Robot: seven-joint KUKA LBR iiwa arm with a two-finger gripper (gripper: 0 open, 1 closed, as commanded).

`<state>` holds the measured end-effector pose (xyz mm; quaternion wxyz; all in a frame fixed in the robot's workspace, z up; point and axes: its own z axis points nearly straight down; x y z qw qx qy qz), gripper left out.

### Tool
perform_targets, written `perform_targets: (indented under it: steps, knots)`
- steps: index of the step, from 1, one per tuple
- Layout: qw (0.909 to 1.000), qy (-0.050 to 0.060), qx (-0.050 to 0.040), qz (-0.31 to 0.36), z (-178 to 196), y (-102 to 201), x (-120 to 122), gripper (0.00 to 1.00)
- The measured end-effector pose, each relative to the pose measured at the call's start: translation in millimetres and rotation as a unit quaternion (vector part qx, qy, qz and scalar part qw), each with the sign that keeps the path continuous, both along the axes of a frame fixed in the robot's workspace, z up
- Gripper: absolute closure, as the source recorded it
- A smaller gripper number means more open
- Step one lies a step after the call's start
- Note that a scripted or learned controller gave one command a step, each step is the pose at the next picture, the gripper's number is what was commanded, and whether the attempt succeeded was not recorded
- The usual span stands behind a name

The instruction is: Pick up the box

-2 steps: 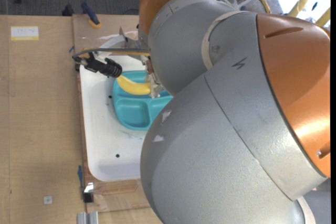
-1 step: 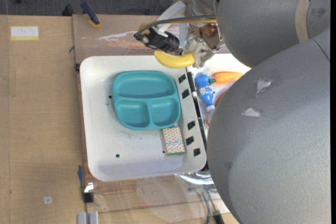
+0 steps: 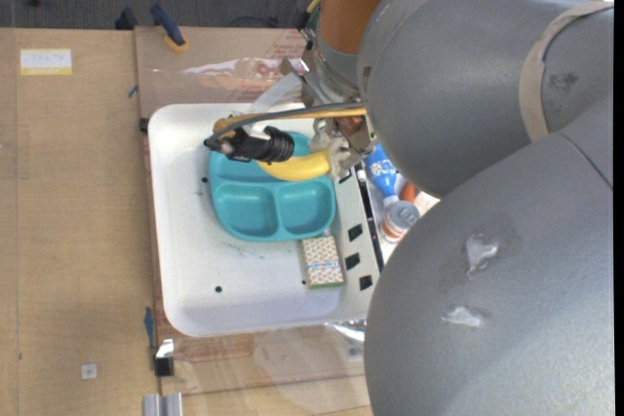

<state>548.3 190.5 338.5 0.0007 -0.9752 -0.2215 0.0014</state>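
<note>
The box (image 3: 323,260) is small and flat, with a pale dotted top, and lies in the left bin (image 3: 185,239) near its front right corner, just in front of a teal divided plate (image 3: 268,202). A yellow banana (image 3: 295,168) rests on the plate's back edge. My gripper (image 3: 339,151) hangs over the back right part of this bin, beside the banana and well behind the box. The grey arm and orange band cover most of it.
In the right bin, a blue and white bottle (image 3: 383,174) and a small orange-capped bottle (image 3: 397,220) peek out beside the arm. A blue clamp (image 3: 172,28) sits on the wooden bench behind the left bin.
</note>
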Motion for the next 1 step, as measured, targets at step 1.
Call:
perform_targets:
  steps: [1]
  knots:
    - [1.0,-0.001,-0.0002,-0.003,-12.7,11.1,12.2,1.0]
